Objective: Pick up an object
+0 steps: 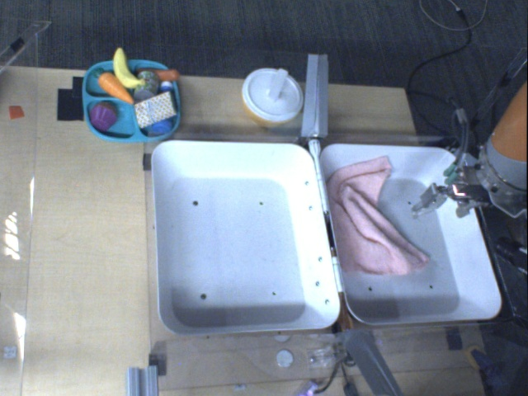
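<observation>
gripper [440,198] at the arm's end hangs over the right bin [474,291], fingers parted and gripping nothing, near the cloth's right edge. left bin [239,238] sits alongside. pink cloth [370,217] lies crumpled against the right bin's left side.

Fixed overhead view, slanted down, both bins [239,159], seemingly mid-distance

- The arm [510,151] is seen entering from the right, its orange band just behind the wrist.
- The gripper [436,198] is carried at its leftward end, tilted down and to the left.
- Two thin fingers [426,202] are seen slightly parted, nothing between them.
</observation>
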Action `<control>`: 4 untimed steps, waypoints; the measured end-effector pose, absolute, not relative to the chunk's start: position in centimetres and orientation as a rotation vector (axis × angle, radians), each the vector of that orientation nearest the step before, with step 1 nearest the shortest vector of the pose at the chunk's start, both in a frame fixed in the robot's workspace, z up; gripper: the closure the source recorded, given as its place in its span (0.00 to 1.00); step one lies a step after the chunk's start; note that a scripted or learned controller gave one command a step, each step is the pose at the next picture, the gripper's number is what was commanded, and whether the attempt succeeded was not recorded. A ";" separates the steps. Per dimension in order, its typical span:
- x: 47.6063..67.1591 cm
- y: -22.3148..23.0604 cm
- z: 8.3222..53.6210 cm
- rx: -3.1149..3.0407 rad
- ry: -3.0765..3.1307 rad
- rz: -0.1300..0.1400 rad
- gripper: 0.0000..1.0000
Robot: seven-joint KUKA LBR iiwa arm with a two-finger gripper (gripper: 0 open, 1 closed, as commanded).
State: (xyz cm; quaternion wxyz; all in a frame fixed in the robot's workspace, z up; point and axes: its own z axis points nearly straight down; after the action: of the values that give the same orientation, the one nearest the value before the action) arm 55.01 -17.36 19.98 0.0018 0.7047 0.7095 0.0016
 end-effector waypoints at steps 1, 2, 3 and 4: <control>55.0 -17.4 20.0 2.211 2.226 0.005 0.00; 56.7 -14.1 9.7 2.033 2.383 0.009 0.00; 54.5 -11.4 9.3 1.909 2.471 0.016 0.00; 62.5 -9.0 9.2 1.868 2.506 0.016 0.00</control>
State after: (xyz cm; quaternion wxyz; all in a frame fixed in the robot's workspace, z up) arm 62.55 -9.02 9.20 0.0080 0.5977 0.8017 0.0051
